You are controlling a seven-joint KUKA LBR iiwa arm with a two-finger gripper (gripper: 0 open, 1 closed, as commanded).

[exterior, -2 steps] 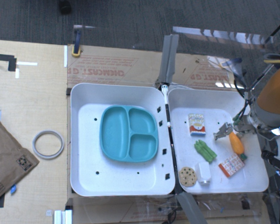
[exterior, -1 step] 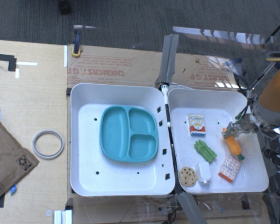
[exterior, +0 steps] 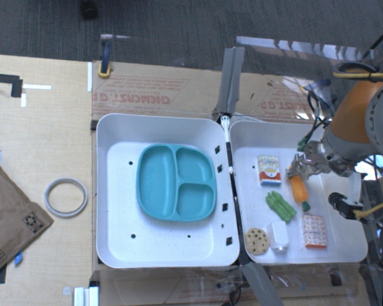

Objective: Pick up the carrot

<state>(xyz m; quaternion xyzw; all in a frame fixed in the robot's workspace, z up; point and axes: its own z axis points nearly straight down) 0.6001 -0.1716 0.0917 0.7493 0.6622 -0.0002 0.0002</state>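
Right bin (exterior: 340, 253), on the table: tool (exterior: 299, 171) over carrot (exterior: 298, 189) top (opening unclear); should straddle it squarely.

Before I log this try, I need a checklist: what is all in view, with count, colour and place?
bins: two, white, side by side on the bench.
divided plate: one, teal, middle of the left bin.
carrot: one, orange, right bin, just under the claw.
green vegetable: one, green, left of the carrot.
small box: one, white and red, upper part of the right bin.
cookie: one, tan, front left of the right bin.
white piece: one, beside the cookie.
patterned packet: one, red and white, front right.
tape ring: one, grey, bench left.
cardboard box: one, brown, far left.
arm: one, grey and orange, from the right.
claw: one, at the carrot's top end.
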